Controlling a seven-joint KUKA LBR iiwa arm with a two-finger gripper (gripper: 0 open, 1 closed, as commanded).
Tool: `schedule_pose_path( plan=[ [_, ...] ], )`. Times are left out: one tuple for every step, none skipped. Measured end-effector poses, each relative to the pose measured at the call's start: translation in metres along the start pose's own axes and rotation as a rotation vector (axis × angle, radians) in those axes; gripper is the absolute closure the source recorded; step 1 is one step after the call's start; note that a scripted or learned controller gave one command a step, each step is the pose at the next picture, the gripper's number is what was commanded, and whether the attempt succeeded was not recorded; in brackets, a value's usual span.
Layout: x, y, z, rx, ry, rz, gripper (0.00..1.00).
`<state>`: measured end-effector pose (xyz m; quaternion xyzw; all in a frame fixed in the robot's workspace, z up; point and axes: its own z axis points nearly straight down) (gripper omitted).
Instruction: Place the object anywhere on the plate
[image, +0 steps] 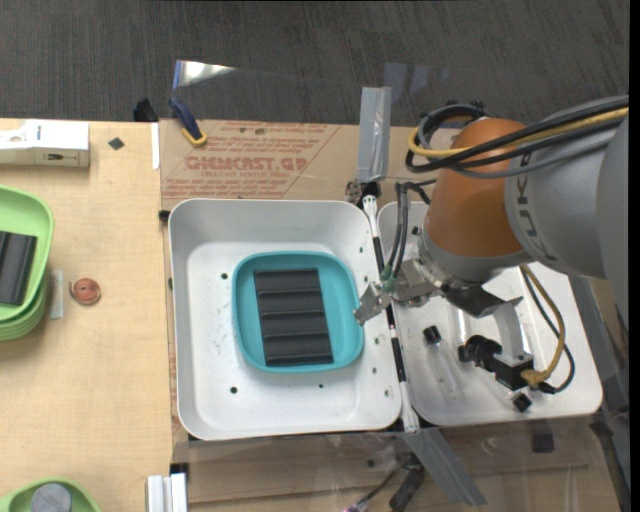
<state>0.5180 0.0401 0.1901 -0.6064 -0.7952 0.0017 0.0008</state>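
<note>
The arm (560, 190) reaches in from the right, its orange band (470, 190) over the seam between the 2 bins. The gripper (375, 298) sits at the right rim of the left bin (200, 390), just beside the plate (245, 310); whether its jaws are open or shut cannot be told. The teal plate lies in the left bin with a black ribbed object (293, 315) resting on it. The right bin (570, 390) lies under the arm.

The pale wooden bench (90, 400) carries two shallow white plastic bins: the left bin (200, 330) and the right bin (580, 385), touching side by side. Along its far edge lies a flat brown printed cardboard sheet (260, 160); a stack of green plastic plates (28, 215) sits at the left edge.
</note>
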Motion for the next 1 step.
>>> schedule_pose_path(
  plan=[
    [0.0000,0.0000,0.0000,0.000,0.000,0.000,0.00]
  ],
)
